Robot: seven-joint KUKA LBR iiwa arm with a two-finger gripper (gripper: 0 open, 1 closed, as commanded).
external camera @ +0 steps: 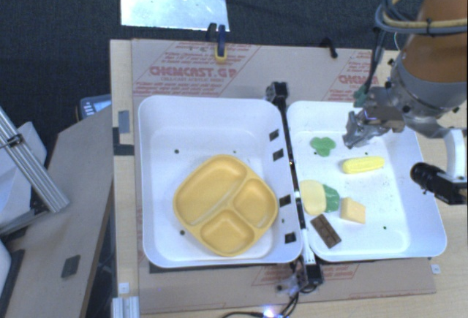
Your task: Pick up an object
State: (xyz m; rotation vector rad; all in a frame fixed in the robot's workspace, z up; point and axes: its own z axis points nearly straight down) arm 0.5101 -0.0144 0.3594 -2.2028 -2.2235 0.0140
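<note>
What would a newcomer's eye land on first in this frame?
Probably the yellow divided tray, lying alone in the left bin. Next, the grey and orange arm coming in from the right, its gripper poised over the right bin, just above a yellow corn cob and a small green piece. Near that bin's front sit a pale yellow piece, a cheese-like wedge and a brown bar.

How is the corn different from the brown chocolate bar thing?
The corn is bright yellow, while the chocolate bar is dark brown. The corn looks rounded and bumpy; the chocolate bar looks flat. The corn lies nearly level across the picture, close under the claw, while the chocolate bar sits slanted near the front wall, farther from the claw. Both are small, longish pretend foods lying loose in the right bin.
</note>
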